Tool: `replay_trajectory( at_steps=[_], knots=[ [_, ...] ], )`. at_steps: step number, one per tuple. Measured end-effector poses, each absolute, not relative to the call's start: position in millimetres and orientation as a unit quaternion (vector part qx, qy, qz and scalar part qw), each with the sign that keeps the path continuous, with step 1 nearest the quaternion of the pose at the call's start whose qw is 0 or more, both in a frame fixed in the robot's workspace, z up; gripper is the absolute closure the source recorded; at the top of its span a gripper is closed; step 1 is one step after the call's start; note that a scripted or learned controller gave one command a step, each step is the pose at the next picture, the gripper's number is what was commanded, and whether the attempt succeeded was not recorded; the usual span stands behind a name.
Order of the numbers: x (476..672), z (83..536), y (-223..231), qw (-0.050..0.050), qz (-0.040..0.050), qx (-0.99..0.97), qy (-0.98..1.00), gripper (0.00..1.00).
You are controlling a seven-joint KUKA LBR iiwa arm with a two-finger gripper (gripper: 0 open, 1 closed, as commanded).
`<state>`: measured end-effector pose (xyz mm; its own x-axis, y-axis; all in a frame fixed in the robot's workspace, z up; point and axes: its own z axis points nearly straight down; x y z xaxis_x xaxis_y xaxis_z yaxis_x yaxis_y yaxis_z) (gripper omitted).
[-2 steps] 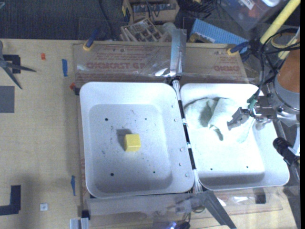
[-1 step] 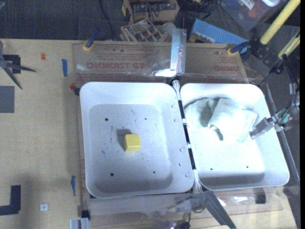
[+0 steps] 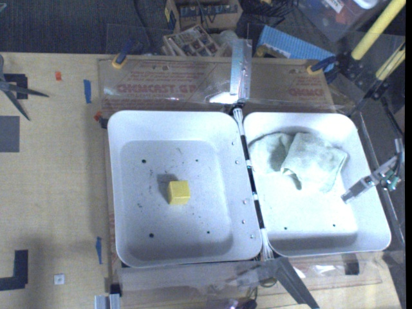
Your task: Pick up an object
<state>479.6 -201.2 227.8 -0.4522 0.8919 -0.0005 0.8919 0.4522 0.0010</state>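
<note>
A small yellow block [image 3: 179, 192] lies near the middle of the left bin [image 3: 129, 134]. A crumpled pale cloth [image 3: 304, 156] lies in the upper half of the right bin [image 3: 309, 234]. My gripper [image 3: 372, 181] shows as a thin grey metal part at the right rim of the right bin. It sits just right of the cloth and apart from it. Nothing is seen held in it.
Cardboard sheets [image 3: 167, 85] and a metal bracket [image 3: 241, 76] lie behind the bins. A blue pad [image 3: 290, 44] and yellow bars [image 3: 380, 21] are at the back right. Wooden bench surface [image 3: 45, 172] stretches to the left of the bins.
</note>
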Motion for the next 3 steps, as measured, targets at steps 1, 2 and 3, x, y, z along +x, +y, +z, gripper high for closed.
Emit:
replay_trajectory(
  at_steps=[1,2,3],
  knots=[
    [482.5,88.7,-125.6,0.005,0.0021,0.564,0.826,0.00],
    [483.5,99.8,-126.9,0.007,0.0036,0.566,0.824,1.00],
    [484.0,109.8,-128.1,0.009,0.0042,0.567,0.823,1.00]
  ],
)
